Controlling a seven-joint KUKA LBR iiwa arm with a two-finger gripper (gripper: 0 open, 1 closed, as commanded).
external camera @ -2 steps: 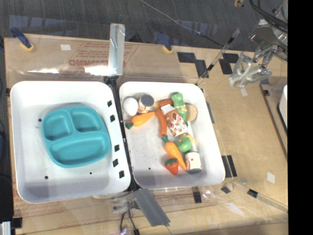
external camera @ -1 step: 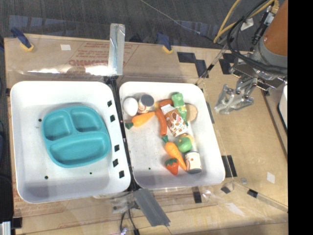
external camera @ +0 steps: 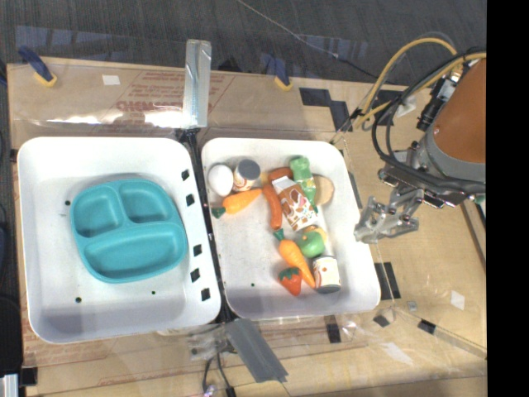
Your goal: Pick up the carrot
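- Gripper (external camera: 386, 220) hovers right of the right bin (external camera: 354, 281), fingers parted, empty
- Carrot (external camera: 295, 261) inside looks light, stiff, slippery; pinch its thick middle

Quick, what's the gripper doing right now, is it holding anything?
Two-finger gripper: outside the right white bin, over the bench, nothing visible in it; open or shut cannot be told. The orange toy carrot lies in that bin.
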